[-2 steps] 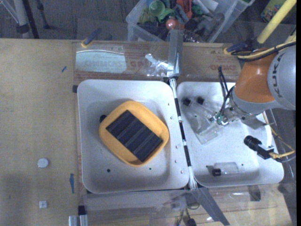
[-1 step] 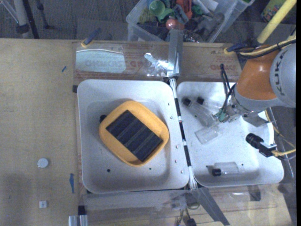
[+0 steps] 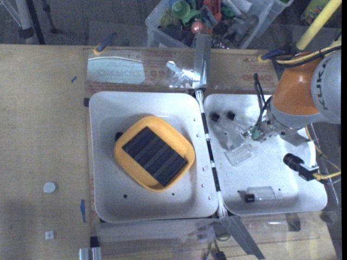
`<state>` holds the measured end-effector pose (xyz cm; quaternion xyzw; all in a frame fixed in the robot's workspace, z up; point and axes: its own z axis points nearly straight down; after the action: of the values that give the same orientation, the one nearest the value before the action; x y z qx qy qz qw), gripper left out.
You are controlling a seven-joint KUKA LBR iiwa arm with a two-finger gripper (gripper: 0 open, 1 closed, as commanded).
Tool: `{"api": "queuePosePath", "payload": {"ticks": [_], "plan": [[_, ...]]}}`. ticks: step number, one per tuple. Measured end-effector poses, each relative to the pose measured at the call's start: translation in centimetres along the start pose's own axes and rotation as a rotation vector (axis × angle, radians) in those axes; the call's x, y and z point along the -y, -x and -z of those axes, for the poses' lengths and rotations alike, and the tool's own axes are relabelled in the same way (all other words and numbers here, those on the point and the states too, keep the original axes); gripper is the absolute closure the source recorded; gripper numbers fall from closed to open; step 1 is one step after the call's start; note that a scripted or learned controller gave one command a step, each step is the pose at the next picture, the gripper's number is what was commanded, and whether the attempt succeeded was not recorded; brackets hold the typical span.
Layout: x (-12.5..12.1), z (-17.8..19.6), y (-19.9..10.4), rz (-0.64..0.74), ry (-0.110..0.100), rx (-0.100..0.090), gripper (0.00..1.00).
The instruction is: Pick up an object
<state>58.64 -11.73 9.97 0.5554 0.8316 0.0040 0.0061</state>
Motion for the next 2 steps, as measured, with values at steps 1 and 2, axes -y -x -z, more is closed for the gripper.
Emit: {"api": "queuePosePath", "payload": {"ticks": [1, 2], "plan": [[-0.06, 1.04, 0.15, -0.003, 0.004, 0.003, 1.00], [-0.07, 1.03, 0.12, -0.002, 0.004, 0.002, 0.00]]}}
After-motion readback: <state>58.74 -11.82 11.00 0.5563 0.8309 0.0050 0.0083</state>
